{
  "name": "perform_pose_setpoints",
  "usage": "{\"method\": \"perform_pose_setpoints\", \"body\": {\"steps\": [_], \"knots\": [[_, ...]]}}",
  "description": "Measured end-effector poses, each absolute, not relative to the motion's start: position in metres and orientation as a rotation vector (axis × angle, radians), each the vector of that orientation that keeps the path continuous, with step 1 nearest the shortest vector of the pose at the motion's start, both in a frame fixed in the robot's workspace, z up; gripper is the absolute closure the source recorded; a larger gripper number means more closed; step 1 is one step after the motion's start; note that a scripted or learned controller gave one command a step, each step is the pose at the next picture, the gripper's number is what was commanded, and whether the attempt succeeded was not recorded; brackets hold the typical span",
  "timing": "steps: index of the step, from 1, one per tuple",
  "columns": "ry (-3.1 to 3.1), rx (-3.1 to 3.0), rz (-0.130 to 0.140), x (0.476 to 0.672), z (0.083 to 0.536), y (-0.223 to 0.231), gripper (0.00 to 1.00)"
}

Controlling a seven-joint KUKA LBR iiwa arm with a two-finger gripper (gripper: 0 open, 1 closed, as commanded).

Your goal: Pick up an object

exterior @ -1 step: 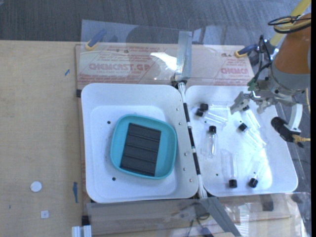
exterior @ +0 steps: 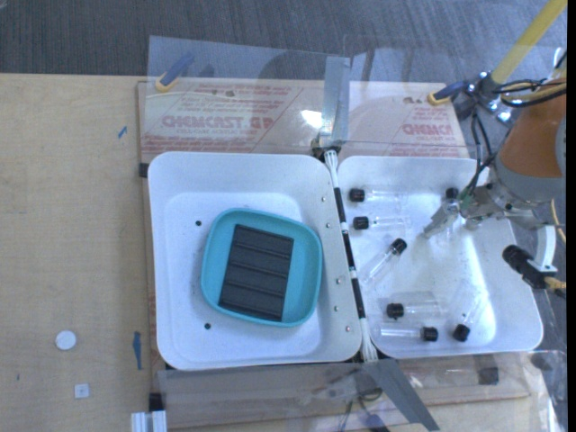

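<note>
The arm (exterior: 533,147) is seen at the right edge of the frame, its orange band above the wrist, bent down over the upper right part of the right bin (exterior: 504,331). The gripper (exterior: 447,219) is reached leftward and low over the bin floor; whether it is released or clenched cannot be told.

Several small clear vials with black caps are scattered in the right bin. One vial (exterior: 389,255) is laid at a slant near the bin's middle, to the lower left of the gripper and apart from it. Two capped vials (exterior: 358,195) are placed at the bin's upper left, and others (exterior: 396,310) are gathered along its lower part.

In the left bin (exterior: 171,187) a teal tray (exterior: 261,266) holding a dark ribbed block (exterior: 257,272) is placed centrally.
</note>
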State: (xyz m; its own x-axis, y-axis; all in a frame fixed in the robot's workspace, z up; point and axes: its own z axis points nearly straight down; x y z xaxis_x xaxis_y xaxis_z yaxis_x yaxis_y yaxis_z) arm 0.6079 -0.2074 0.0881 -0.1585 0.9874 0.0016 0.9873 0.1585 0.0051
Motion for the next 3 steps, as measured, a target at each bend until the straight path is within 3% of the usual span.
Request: {"method": "perform_pose_setpoints", "body": {"steps": [1, 2, 3], "knots": [[2.417, 2.001, 0.006, 0.604, 0.088, -0.162, 0.0], [2.478, 1.934, 0.0, 0.507, 0.113, -0.168, 0.0], [2.58, 1.783, 0.007, 0.59, 0.09, -0.101, 0.0]]}}
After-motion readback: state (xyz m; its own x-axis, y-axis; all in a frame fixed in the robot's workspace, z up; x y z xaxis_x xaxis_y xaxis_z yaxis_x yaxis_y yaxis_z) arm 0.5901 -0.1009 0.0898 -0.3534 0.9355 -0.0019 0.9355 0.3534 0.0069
